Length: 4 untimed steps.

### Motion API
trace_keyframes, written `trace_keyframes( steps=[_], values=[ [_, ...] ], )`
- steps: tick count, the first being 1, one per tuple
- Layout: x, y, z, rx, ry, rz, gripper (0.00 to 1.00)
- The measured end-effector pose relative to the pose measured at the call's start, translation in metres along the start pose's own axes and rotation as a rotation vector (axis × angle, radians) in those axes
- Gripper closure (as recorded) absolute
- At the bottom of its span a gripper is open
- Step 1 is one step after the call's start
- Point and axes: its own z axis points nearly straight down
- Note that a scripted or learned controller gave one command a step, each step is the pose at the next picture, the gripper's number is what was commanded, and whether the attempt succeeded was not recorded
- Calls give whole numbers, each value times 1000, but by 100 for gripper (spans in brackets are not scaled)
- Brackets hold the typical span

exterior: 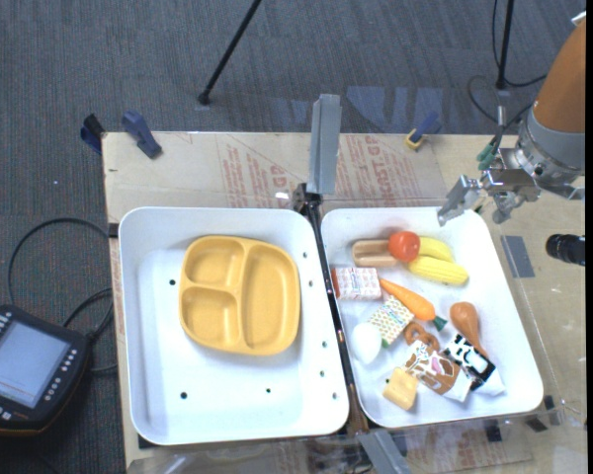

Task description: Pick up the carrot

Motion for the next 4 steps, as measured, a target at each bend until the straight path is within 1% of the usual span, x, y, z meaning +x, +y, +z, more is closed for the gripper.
trace_keyframes(
  steps=[1, 2, 3, 4],
  values=[
    [30, -54, 117, 12, 4, -61, 0],
    [70, -41, 192, 6, 2, -74, 0],
    [63, -15, 89, -8, -1, 12, 0],
    [42, -49, 191, 5, 2, 97, 0]
  ],
)
